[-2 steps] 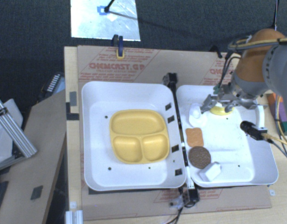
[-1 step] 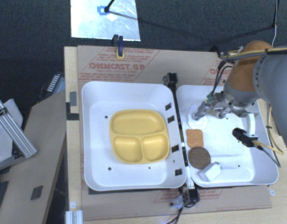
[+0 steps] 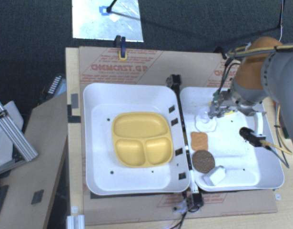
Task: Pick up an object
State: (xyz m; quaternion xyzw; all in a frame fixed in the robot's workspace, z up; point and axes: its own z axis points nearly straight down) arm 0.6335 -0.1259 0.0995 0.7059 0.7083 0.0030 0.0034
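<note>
From the camera view we see the arm (image 3: 279,75) reaching in over the far right corner of the right bin (image 3: 241,168), its orange band (image 3: 253,63) above the bin's far edge. The gripper (image 3: 217,109) hangs over the far left part of this bin, and we cannot tell how far open it is or whether it has hold of anything. Just below it, towards the near side, lies a small pale object (image 3: 205,124), close to the bin's left wall; whether the two touch we cannot make out. Along the same left wall, going nearer, we find a tan rounded piece (image 3: 199,140), then a brown disc (image 3: 203,161) just beside it, then a white block (image 3: 214,175) by the near edge. The left bin (image 3: 96,128) holds a yellow divided plate (image 3: 139,138) lying flat around its middle. Both bins rest side by side on a cardboard sheet (image 3: 136,66) with red print
</note>
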